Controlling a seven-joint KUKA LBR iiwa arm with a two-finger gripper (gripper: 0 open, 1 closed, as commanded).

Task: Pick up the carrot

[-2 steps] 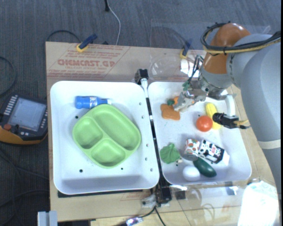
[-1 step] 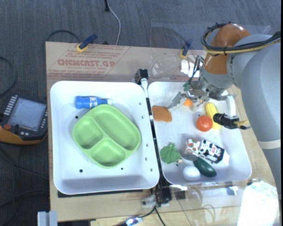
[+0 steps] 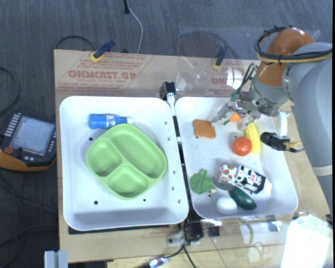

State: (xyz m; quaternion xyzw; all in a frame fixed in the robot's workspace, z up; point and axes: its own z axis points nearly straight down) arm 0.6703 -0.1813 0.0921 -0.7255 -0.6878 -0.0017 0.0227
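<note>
The carrot [image 3: 235, 116] appears as a small orange piece near the far wall of the right bin [image 3: 285, 175]. My gripper [image 3: 234, 116] is low over it, reaching in from the right. Its fingers [image 3: 221, 116] stand spread on either side of the orange piece, open. Most of the carrot is hidden by the gripper body, and I cannot tell whether the fingers touch it.
Close by lie an orange-brown lump [image 3: 204, 128], a yellow item [image 3: 252, 137] and a red tomato [image 3: 242, 146]. Nearer the front are a green leaf [image 3: 201, 181], a patterned carton [image 3: 243, 177], a dark green vegetable [image 3: 243, 199] and a white egg [image 3: 227, 205]. The left bin [image 3: 72, 205] holds a green divided plate [image 3: 127, 159] and a blue bottle [image 3: 107, 120].
</note>
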